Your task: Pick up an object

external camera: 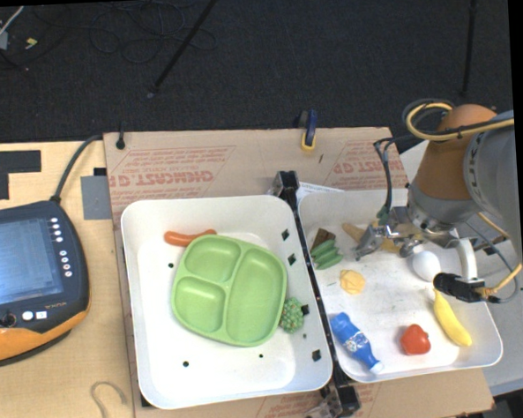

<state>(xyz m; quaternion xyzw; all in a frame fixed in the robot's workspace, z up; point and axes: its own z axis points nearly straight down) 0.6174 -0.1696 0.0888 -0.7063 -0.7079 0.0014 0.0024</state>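
The end effector is hanging low in the right white bin, and I cannot tell its state. Nothing seems picked up yet; the small yellow lump is sitting nearby.

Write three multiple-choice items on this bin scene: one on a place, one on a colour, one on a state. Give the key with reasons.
1. Where does the green divided plate lie?
A. in the left bin
B. in the right bin
C. on the cardboard

2. What colour is the crumpled packet in the right bin?
A. yellow
B. blue
C. red

3. How does the banana stand to the gripper?
A. held between its fingers
B. lying apart from it on the bin floor
C. resting on top of it

Key: 1 A, the plate sits inside the left bin. 2 B, the packet is blue, beside the red tomato. 3 B, the banana lies near the bin's right wall, away from the gripper.
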